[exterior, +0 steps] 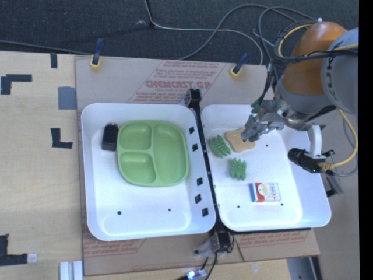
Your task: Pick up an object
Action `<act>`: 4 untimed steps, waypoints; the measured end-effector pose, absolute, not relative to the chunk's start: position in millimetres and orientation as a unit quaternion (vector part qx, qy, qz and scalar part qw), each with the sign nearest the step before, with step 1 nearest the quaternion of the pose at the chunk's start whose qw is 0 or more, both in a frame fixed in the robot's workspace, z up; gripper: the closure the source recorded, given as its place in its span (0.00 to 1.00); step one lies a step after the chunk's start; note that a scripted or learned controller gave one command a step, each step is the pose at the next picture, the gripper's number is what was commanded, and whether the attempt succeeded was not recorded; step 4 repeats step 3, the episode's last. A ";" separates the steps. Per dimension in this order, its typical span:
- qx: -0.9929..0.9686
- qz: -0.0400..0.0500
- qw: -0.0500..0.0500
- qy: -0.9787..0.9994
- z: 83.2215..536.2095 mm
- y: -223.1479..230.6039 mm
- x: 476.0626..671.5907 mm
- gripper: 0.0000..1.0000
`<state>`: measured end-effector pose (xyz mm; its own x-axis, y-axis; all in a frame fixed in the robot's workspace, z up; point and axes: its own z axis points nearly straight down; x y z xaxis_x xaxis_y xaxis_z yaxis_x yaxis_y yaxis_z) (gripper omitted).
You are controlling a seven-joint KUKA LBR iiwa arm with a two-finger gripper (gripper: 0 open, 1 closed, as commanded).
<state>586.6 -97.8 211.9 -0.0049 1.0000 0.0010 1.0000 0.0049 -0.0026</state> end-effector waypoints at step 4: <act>-0.705 0.001 0.001 -0.709 194.9 57.7 589.2 1.00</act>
